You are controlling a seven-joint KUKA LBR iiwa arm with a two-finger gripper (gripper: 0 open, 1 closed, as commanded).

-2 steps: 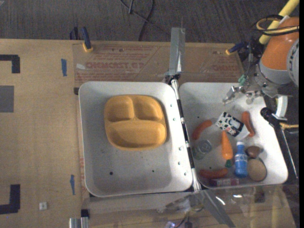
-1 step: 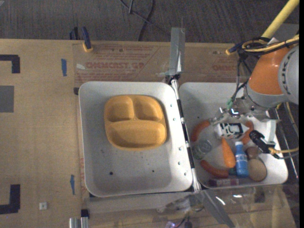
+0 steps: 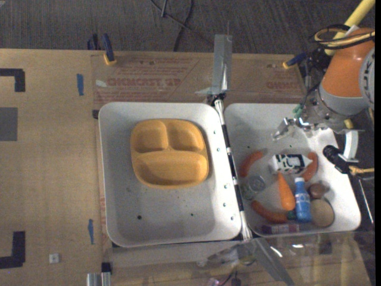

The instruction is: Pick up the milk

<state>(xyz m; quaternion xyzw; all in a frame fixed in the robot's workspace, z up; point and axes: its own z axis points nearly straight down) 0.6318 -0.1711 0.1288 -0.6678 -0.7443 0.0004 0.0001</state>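
The milk [image 3: 290,162] is a small white carton with black markings, lying on its side in the middle of the right bin [image 3: 253,119]. My gripper [image 3: 294,124] hangs over the far part of that bin, above and just behind the carton, and apart from it. Nothing shows in its grasp. The grey arm with its orange band [image 3: 351,67] comes in from the upper right.
Around the milk lie an orange sausage [image 3: 251,161], a carrot [image 3: 286,190], a blue bottle [image 3: 302,199], a grey round can [image 3: 256,185], a tan potato [image 3: 322,212] and another sausage [image 3: 269,212]. The left bin [image 3: 113,177] holds a yellow divided plate [image 3: 169,152].
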